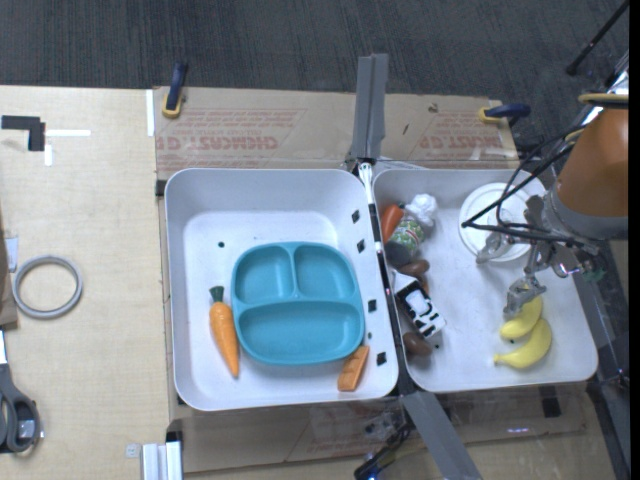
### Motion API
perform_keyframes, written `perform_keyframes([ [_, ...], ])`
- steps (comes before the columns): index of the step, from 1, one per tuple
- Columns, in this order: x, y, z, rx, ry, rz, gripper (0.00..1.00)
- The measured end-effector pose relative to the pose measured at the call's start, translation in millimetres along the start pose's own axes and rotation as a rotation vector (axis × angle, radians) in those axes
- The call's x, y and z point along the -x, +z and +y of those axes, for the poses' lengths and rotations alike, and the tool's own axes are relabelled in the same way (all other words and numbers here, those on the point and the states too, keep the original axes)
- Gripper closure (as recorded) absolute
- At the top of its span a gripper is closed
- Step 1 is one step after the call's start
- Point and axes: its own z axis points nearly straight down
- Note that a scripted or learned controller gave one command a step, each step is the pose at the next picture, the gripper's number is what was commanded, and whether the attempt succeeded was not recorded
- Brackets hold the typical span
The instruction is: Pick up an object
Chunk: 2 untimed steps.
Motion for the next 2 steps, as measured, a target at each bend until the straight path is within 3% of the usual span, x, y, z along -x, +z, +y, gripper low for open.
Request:
perform_keyframes([
  [1,-47.4,0.0,1.7,0.001,-0.094,0.000,0.00],
  [2,-75.0,-0.2,9.9,0.000,-0.163,-0.002,0.00],
])
